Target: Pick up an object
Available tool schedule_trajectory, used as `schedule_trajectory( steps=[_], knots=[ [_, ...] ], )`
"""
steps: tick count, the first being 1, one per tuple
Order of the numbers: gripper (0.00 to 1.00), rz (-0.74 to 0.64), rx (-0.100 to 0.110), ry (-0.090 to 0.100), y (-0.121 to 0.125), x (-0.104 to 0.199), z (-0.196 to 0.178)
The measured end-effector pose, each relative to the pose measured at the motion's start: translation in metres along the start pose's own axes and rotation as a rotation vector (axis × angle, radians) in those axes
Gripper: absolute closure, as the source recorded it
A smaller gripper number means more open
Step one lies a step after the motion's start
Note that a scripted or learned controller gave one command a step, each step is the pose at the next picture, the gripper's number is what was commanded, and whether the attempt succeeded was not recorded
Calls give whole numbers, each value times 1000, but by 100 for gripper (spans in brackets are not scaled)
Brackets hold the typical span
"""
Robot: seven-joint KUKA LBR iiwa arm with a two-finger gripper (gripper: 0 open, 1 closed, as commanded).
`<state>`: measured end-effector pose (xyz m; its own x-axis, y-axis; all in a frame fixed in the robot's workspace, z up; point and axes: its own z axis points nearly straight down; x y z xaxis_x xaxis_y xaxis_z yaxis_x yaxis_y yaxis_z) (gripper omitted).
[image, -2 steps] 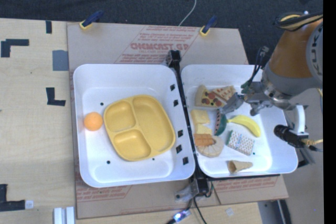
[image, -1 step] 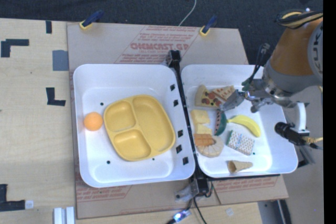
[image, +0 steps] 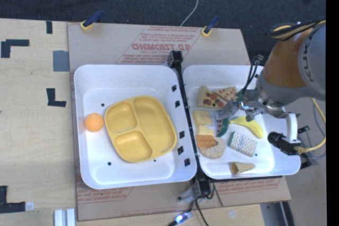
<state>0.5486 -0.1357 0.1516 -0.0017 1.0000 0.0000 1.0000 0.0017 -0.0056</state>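
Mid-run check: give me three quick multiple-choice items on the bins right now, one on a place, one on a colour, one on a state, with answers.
1. Where does the orange ball lie?
A. Left bin, beside the tray
B. Right bin, among the food
C. On the cardboard

2. What colour is the divided tray?
A. Blue
B. Yellow
C. Red

3. How does the tray stand?
A. Upside down
B. Leaning on the bin wall
C. Flat, compartments facing up

Answers: 1 A, the ball rests on the left bin floor at the tray's left. 2 B, it is plainly yellow. 3 C, all three compartments show open and hold nothing.
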Motion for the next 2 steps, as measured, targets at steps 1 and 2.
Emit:
schedule_trajectory(
  steps=[1, 2],
  knots=[
    [0, 0, 1, 1, -10, 4, 59],
    [0, 2, -8, -2, -8, 4, 65]
  ],
)
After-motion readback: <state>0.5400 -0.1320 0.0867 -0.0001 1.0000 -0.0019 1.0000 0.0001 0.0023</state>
